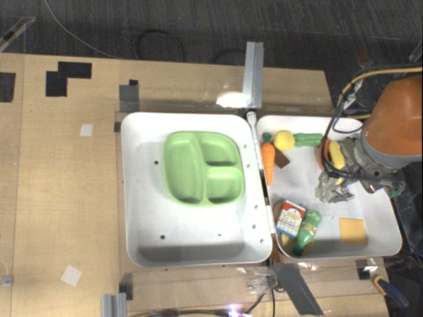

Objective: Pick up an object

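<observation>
The right bin point(380, 246) holds a carrot point(268, 161), a yellow lemon point(283, 140), a green vegetable point(307, 139), a small brown piece point(281, 160), a yellow banana point(336, 154), a red and white carton point(289, 218), a green bottle point(307, 228) and a tan sponge block point(352, 231). My gripper point(334, 190) hangs low over the bin floor in the middle right of that bin, just below the banana. Nothing shows between its fingers. The orange-banded arm point(396, 121) hides the bin's far right part.
The left bin point(142, 236) holds a green divided tray point(202, 167). A metal post point(253, 74) stands behind the seam between the bins. Black cables point(344, 101) loop beside the arm. Wooden bench point(59, 197) lies to the left.
</observation>
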Robot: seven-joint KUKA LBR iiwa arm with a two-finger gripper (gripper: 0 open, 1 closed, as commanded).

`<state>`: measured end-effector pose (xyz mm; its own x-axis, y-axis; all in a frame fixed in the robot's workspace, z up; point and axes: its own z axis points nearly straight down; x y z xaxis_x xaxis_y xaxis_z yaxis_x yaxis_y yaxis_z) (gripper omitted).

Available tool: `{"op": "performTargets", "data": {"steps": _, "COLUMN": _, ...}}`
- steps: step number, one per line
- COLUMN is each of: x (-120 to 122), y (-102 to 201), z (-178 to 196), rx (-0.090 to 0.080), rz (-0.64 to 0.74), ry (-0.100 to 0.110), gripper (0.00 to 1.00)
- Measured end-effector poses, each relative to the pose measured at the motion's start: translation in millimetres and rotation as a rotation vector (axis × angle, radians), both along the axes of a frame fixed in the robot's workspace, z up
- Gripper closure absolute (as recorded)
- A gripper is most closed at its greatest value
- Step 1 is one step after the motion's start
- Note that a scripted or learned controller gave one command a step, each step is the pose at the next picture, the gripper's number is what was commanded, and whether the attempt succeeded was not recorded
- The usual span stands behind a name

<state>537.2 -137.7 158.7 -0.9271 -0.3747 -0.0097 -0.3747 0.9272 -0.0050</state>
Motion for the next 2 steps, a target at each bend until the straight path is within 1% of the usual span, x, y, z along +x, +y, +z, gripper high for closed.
{"op": "performTargets", "data": {"steps": 1, "x": -0.1, "y": 0.5, "z": -0.3, "rx": 0.001, "rz": 0.0, "ry": 0.001, "gripper": 0.0}}
{"op": "performTargets", "data": {"steps": 2, "x": -31.4, "y": 30.3, "z": -64.1, "rx": -0.007, "rz": -0.141, "ry": -0.018, "gripper": 0.0}}
